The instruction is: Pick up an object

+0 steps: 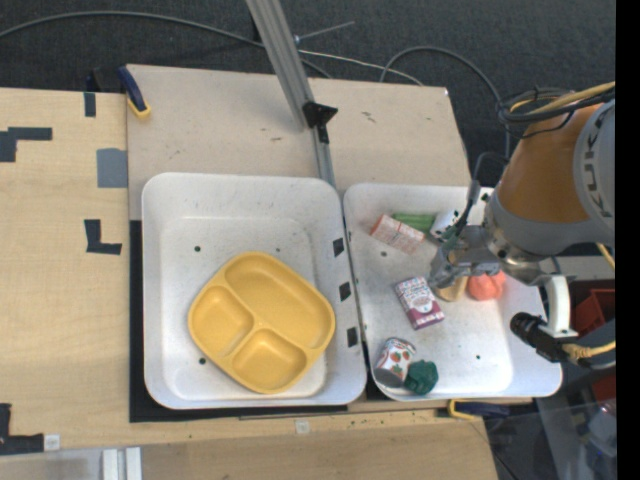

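My gripper (452,266) hangs low over the right bin (470,363), near its right middle. Just below its fingertips lies a tan object (450,289), and an orange ball-like object (486,285) sits right beside that. A purple carton (418,302) lies a little to the left. Farther back are a pink-and-white packet (397,233) and a green object (412,220). At the bin's front edge sit a small patterned cup (394,358) and a dark green lump (422,376).
The left bin (180,208) holds a yellow divided plate (262,320). A slanted metal rail (285,53) rises from behind the bins. The arm's grey and orange body (555,183) overhangs the right bin's right side.
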